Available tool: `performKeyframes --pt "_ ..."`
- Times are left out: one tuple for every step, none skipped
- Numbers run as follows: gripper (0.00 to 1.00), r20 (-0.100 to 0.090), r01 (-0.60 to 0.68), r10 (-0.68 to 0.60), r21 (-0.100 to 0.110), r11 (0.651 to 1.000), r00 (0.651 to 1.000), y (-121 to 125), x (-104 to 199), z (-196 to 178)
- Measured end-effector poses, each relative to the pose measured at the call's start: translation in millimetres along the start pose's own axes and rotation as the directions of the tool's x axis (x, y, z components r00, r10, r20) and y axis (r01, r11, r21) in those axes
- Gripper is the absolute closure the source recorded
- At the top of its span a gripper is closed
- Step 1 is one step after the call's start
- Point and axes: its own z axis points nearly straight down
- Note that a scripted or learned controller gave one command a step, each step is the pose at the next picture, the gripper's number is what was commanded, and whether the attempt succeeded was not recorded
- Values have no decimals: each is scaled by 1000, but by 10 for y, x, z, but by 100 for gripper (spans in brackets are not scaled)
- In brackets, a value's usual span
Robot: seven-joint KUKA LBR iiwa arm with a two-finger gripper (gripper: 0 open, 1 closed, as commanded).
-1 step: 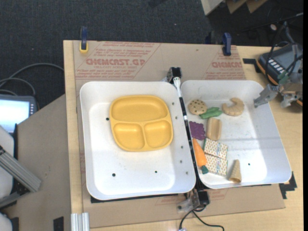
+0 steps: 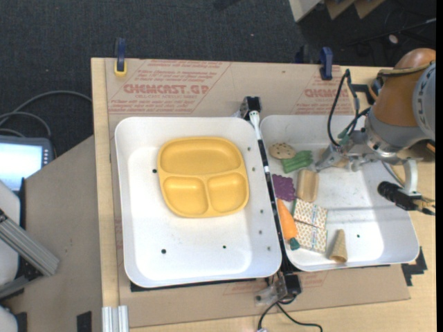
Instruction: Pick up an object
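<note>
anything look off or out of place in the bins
Nothing looks spilled or broken. The yellow divided plate lies flat in the left bin. The small items, among them a carrot and a cone, huddle along the right bin's left side.

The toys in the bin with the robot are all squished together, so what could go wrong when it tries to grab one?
1. The carrot, purple piece and patterned packet lie packed together, so the gripper might nudge or catch two.
2. The carrot hugs the right bin wall, leaving little finger room.
3. The cone could roll away.
</note>
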Motion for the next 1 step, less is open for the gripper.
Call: performKeyframes --pt "0 6 -1 1 -12 1000 1000 434 42 58"
